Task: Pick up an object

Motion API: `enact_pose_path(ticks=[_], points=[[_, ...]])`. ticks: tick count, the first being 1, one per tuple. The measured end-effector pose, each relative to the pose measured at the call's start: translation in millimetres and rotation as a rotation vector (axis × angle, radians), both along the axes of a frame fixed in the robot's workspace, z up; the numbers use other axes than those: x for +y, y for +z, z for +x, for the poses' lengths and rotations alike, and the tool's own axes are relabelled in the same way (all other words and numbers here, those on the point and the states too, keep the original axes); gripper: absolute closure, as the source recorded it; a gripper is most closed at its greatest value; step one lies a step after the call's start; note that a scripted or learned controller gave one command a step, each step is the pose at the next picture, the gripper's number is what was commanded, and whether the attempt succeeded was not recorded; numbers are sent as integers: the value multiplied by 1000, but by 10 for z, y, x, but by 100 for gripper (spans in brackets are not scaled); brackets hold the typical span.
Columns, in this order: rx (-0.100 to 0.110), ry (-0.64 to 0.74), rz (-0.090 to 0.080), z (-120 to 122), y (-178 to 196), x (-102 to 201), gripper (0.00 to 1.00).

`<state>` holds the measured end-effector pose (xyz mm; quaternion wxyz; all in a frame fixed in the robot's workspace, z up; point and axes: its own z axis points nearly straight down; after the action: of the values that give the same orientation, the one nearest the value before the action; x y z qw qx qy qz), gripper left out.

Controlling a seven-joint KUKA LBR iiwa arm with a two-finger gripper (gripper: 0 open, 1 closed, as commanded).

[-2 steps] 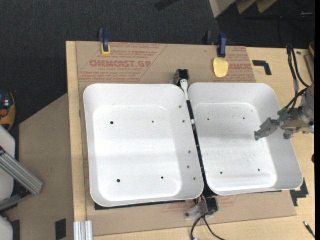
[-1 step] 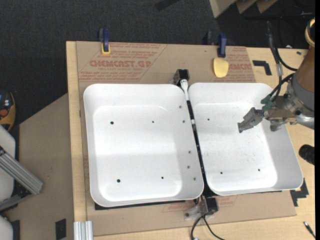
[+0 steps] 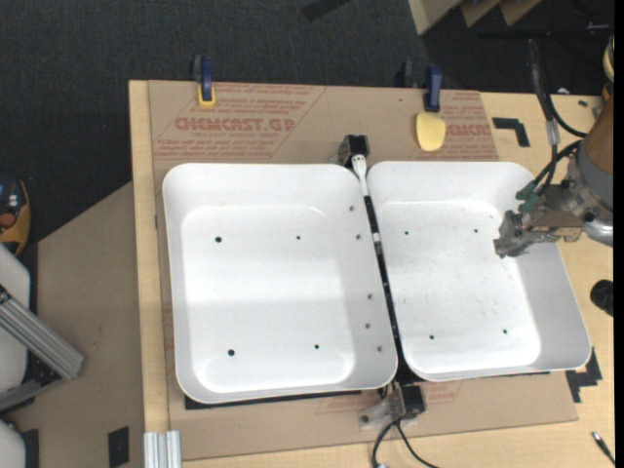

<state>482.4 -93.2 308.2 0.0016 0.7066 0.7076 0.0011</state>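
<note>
My gripper (image 3: 511, 239) hangs over the right side of the right bin (image 3: 458, 354), close to that bin's right wall. It points left and down toward the white floor. I make out nothing held at its tip. The grey arm comes in from the right edge behind it. The left bin (image 3: 195, 291) lies beside the right one, and the two share a dark seam down the middle.
A yellow rounded piece (image 3: 430, 131) lies on the brown board (image 3: 253, 120) just beyond the right bin's far rim. Blue clamps (image 3: 203, 69) hold the board's far edge. Cables and a small black fitting (image 3: 353, 149) sit where the bins meet.
</note>
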Motion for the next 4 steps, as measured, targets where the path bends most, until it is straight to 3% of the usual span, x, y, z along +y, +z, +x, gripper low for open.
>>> enact_pose_path(ticks=[1,2,3,4], points=[[-8,1,-1,100,960,181,100],[16,5,3,494,-254,847,100],[-17,3,4,216,2285,1348,100],[20,6,-1,603,736,2210,100]])
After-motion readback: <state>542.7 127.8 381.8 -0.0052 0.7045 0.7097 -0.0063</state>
